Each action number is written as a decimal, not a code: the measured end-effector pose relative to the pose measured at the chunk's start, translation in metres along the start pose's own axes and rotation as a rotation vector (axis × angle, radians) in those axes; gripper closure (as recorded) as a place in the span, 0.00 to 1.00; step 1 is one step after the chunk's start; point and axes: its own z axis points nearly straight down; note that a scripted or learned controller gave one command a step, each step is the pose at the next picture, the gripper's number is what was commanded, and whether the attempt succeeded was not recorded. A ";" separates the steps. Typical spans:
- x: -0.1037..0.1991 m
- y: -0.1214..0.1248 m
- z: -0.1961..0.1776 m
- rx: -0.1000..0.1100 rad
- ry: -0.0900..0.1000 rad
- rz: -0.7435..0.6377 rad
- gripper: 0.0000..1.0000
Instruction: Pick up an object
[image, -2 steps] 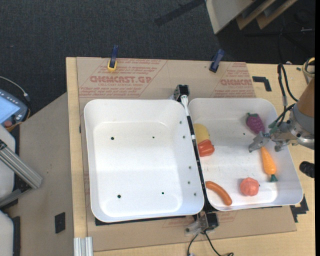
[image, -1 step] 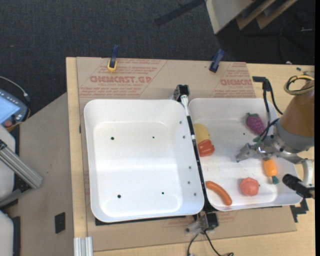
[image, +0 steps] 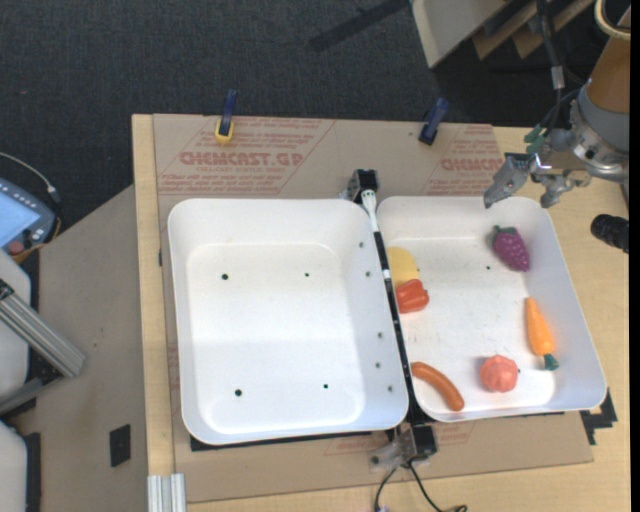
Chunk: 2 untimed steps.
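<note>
over the right bin's (image: 470, 228) far edge the gripper (image: 527, 183) is hovering with fingers spread and holding nothing, so it's wanting to be dropping straight onto the purple grapes (image: 510, 247) lying just below, straddling them squarely before closing.

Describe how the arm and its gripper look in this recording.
The arm is grey with an orange band above a silvery metal wrist. The gripper is small, with two thin grey metal fingers. A dark cable runs along the arm, and a small green mark sits near the wrist.
</note>
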 end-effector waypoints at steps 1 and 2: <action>-0.004 -0.006 0.000 0.020 0.001 0.007 1.00; -0.073 -0.014 -0.048 0.017 -0.003 0.015 1.00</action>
